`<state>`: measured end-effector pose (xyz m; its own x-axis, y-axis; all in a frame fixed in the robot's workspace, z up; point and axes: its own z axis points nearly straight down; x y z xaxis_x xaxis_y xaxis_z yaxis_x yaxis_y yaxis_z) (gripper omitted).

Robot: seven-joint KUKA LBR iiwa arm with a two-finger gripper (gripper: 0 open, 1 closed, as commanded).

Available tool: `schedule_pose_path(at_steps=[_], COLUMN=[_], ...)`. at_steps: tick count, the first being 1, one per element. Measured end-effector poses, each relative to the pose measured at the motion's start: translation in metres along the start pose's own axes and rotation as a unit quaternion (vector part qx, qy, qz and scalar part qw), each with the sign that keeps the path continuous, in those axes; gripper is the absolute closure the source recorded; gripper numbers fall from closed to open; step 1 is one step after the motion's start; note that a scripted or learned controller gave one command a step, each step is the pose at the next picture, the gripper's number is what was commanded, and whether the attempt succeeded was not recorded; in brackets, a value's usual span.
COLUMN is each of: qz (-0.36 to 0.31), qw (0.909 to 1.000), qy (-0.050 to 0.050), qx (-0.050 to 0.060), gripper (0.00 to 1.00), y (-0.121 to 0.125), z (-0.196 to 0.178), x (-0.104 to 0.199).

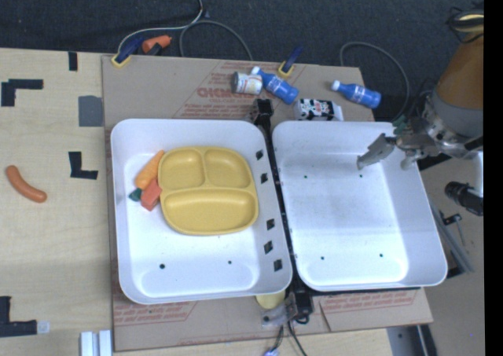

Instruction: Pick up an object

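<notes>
A yellow divided plate (208, 189) lies in the left bin (189, 276). An orange carrot-shaped piece (148, 170) leans against the plate's left edge, with a small red and green piece (148, 199) just below it. My gripper (389, 156) hangs over the far right part of the right bin (354, 221), well away from those objects. Its fingers (372, 155) are spread open with nothing between them.
Behind the bins on the cardboard lie two blue bottles (279, 86) (357, 94), a small white jar (247, 82) and a black-and-white packet (318, 109). An orange sausage (25, 184) lies on the bench at the far left. Clamps (141, 46) and cables sit at the back.
</notes>
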<state>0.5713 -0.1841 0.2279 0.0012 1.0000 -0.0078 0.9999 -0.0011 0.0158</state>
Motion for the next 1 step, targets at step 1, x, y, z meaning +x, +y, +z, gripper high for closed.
schedule_pose_path(at_steps=[1], qz=[-0.004], qw=[1.0], qy=[0.002], qx=[0.006], gripper=[0.0], y=[0.0035], z=[0.1475], x=[0.0812])
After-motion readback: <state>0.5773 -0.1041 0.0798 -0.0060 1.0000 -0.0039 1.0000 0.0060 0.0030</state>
